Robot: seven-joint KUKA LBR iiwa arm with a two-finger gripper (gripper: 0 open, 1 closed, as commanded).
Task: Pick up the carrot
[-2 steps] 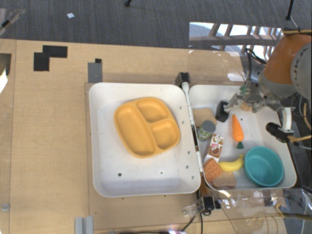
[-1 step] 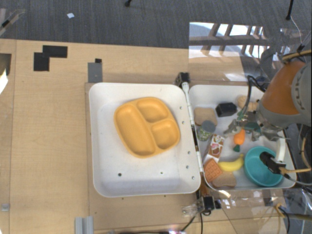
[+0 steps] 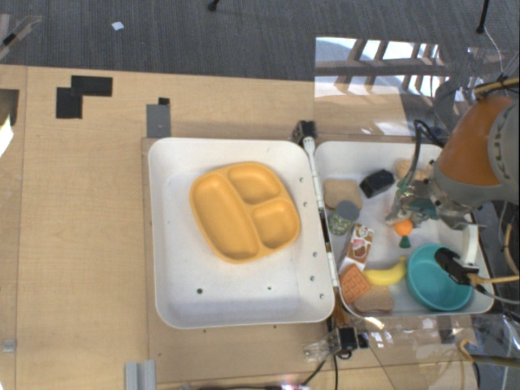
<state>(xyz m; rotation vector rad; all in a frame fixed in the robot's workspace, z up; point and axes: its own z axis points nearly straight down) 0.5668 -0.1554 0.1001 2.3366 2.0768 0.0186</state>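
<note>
Right bin [image 3: 479, 303]: gripper [image 3: 410, 208] sits just above the carrot [image 3: 403, 228]; its opening cannot be judged. Carrot likely light, rigid, smooth; grasp mid-body.

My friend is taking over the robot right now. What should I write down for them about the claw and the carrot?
Claw: low in the right bin, just above the carrot; I can't tell its grip.
Carrot: small and orange, on the bin floor between the black block and the teal bowl.
Done: arm has reached the carrot.
Left: grab it and lift.
</note>
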